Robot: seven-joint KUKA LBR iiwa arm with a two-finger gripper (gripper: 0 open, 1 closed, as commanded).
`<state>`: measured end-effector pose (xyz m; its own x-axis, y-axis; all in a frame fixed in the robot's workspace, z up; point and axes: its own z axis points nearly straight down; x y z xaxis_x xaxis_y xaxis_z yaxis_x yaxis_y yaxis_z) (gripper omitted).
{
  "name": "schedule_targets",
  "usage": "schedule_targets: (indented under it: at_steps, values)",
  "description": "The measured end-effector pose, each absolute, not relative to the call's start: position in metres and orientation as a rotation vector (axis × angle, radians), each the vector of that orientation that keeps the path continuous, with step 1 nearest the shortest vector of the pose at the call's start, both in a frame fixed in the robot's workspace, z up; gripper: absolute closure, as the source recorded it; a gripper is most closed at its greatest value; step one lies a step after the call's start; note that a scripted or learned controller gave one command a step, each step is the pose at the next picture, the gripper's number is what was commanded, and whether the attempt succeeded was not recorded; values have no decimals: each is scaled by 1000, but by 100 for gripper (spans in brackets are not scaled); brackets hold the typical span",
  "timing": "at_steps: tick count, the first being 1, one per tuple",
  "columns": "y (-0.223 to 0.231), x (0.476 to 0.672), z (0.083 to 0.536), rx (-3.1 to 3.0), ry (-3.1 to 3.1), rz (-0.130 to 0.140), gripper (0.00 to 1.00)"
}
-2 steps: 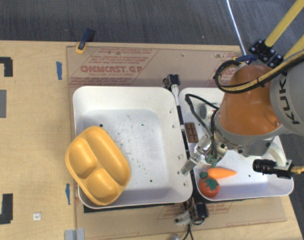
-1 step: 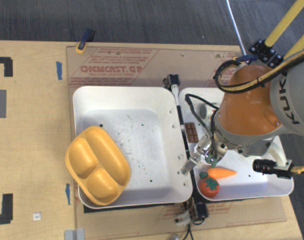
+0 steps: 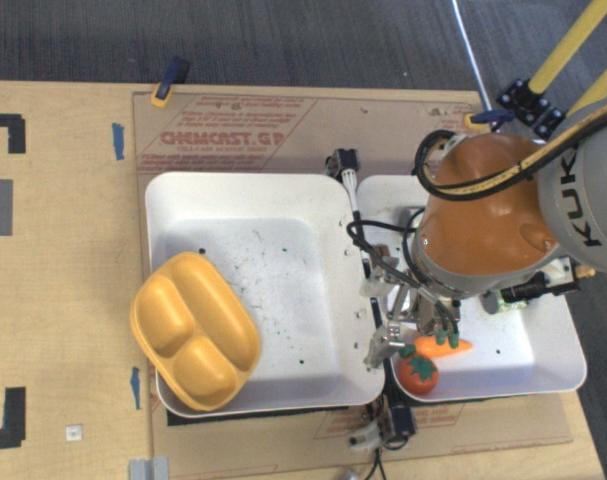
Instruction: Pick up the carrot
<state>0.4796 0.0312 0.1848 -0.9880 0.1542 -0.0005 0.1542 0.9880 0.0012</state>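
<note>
The carrot [image 3: 455, 347] is a small orange piece with a green top, lying near the front of the right bin [image 3: 558, 363]. My gripper [image 3: 415, 326] hangs low over the bin's front left part, just left of and above the carrot, and its metal parts overlap the carrot's green end. I cannot see whether it touches the carrot. The orange wrist band [image 3: 478, 208] hides much of the bin behind it.
A red tomato [image 3: 419, 372] with a green top lies right beside the carrot at the bin's front left corner. A yellow two-part dish [image 3: 195, 330] leans on the left bin's [image 3: 245, 196] front left rim. Cables run between the bins.
</note>
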Motion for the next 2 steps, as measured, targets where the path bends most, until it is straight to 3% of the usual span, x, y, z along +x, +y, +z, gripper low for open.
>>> schedule_targets:
  at_steps: [2]
  values:
    - [31,480,185,242,3132,2,0]
